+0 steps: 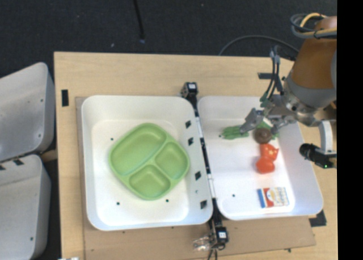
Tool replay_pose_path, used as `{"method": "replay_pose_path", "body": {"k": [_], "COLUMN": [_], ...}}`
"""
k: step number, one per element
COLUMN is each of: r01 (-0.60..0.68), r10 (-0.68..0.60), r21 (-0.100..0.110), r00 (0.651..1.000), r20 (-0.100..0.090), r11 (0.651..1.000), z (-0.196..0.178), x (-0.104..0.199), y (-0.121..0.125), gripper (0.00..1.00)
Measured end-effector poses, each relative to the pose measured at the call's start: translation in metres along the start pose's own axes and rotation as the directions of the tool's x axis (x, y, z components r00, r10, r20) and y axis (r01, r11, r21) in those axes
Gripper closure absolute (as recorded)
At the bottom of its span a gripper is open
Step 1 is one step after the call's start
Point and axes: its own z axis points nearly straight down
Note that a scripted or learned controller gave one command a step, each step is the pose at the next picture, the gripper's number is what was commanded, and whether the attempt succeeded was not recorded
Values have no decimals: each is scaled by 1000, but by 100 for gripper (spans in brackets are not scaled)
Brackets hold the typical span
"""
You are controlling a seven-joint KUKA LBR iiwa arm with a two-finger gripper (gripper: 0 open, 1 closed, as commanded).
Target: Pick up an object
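Note:
In the right bin [238, 185], a green object [231, 133] lies near the middle and reaches toward the arm. Just right of it rests a small brown round object [262, 135]. Below that is a red-orange object [267, 158], and a small white, blue and red box [274, 197] lies near the front edge. My gripper [264, 121] hangs low over the bin's back right part, directly above the brown object and the right end of the green one. I see nothing lifted off the bin floor.
The left bin [99, 202] holds a green divided plate [149, 160]. A ridge with black clips [199, 156] separates the two bins. Cables [272, 77] trail behind the wrist. White chair parts [22, 117] stand left of the bench.

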Motion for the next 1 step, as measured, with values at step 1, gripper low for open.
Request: {"method": "replay_pose_path", "body": {"k": [1], "r01": [2], "r10": [-2], "r21": [-13], "r00": [1000], "r20": [2], "r11": [1000], "z": [-7], "x": [0], "y": [2], "gripper": [0]}}
